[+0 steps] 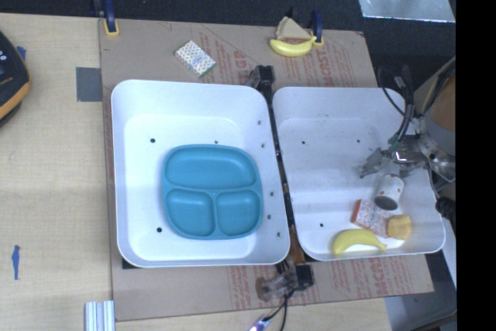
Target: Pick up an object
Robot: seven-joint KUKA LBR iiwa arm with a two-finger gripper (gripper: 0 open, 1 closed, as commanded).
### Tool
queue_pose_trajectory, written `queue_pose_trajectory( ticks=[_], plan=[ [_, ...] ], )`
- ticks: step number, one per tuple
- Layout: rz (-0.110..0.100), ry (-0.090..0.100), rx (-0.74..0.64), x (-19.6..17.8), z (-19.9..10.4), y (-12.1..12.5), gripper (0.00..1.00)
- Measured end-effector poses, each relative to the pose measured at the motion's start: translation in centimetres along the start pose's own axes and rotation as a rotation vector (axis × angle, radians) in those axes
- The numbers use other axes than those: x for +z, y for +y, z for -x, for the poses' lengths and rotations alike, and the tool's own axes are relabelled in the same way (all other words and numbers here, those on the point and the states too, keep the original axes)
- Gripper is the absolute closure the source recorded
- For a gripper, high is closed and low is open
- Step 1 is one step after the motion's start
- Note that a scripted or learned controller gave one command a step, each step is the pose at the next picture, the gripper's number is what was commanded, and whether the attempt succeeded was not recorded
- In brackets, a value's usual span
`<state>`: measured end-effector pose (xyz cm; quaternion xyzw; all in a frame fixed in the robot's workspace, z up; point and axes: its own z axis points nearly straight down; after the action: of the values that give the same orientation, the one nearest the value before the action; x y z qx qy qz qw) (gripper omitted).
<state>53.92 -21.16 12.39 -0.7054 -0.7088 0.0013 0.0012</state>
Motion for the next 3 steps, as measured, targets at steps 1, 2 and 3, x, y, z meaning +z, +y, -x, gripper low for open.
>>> queue_pose_trajectory(
  ticks=[1,2,3],
  plan=[
    [0.000,0.000,-0.001,3.3,-1.7,-4.1,0.00],
    [0.000,-0.001,-0.003,2.2,-1.6,-4.0,1.00],
    [0.001,0.000,-0.001,2.9,-4.7,2.6,1.00]
  ],
)
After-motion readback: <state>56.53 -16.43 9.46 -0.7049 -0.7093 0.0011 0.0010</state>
